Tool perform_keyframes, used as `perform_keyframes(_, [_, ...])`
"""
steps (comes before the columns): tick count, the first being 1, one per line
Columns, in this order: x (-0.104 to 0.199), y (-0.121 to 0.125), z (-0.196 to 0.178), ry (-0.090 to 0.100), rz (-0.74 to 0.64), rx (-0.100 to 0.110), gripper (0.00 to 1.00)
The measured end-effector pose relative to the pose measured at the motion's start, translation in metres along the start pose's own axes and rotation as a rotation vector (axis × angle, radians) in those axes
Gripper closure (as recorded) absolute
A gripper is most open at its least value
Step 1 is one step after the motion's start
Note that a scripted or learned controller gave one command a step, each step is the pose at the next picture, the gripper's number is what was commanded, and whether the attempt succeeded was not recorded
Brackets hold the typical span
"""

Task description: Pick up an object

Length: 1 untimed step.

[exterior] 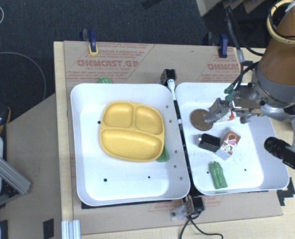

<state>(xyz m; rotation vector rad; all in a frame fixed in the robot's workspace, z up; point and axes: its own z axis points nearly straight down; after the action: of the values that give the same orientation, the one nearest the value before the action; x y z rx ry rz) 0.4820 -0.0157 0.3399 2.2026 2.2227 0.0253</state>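
On brown board (137,59): two white bins (87,143).

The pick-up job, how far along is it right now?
Done: the end effector is down in the right white bin, beside the round brown disc. In hand: nothing visibly lifted. Left: grasping and raising something; the black block, red-and-white carton and green ridged piece lie on the floor.

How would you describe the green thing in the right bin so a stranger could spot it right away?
Look at the right bin, the one the arm reaches into. Near its front edge, below the black block and the small carton, lies the green thing. It is the one green item there, a short ribbed stick lying alone and touching nothing.
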Motion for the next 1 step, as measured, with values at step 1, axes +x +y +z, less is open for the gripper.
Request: perform_keyframes(1, [-0.0034,-0.0017,-0.0016,-0.004,0.007,0.017,1.0])
